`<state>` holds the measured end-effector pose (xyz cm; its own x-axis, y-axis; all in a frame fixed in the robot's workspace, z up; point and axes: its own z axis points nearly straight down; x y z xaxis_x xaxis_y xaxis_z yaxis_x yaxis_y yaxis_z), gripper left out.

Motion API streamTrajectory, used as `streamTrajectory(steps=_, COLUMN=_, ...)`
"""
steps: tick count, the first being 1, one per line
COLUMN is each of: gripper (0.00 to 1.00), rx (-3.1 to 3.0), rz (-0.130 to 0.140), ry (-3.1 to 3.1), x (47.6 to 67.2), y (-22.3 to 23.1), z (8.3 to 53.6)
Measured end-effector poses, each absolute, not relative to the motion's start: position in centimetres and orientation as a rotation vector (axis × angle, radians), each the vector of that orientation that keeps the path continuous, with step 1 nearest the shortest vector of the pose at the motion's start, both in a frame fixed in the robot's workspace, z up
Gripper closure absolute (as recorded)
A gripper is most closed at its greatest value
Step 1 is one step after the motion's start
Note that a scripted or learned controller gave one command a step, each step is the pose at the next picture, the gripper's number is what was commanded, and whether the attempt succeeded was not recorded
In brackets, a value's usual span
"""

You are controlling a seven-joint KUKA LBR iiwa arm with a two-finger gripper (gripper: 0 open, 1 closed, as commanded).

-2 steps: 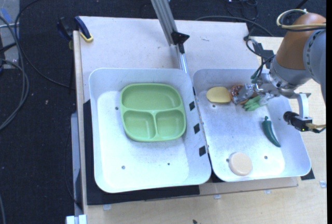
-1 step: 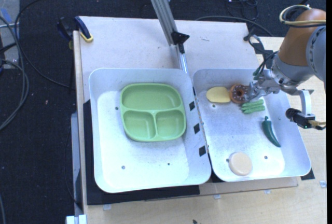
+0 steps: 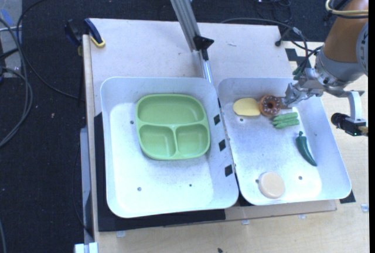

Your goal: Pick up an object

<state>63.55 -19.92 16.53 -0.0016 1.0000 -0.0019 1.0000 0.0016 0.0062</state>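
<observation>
Nearest the camera, a pale round disc (image 3: 272,184) lies at six o'clock in the right bin (image 3: 334,149). Above it, a dark green pepper (image 3: 305,149) sits toward three o'clock. At twelve o'clock a yellow piece (image 3: 246,107), a brown doughnut (image 3: 270,105) and green beans (image 3: 285,120) cluster together. The gripper (image 3: 293,95) hangs just beside the doughnut; whether its fingers are apart I cannot tell. A green divided plate (image 3: 173,126) occupies the left bin (image 3: 117,187).
</observation>
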Motion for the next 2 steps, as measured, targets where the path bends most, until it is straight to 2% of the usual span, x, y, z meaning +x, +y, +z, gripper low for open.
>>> streamTrajectory(steps=1, gripper=1.00, rx=2.215, rz=0.005, ry=2.217, x=63.6, y=-20.7, z=22.5)
streamTrajectory(steps=2, gripper=1.00, rx=2.215, rz=0.005, ry=2.219, x=63.7, y=-20.8, z=25.8)
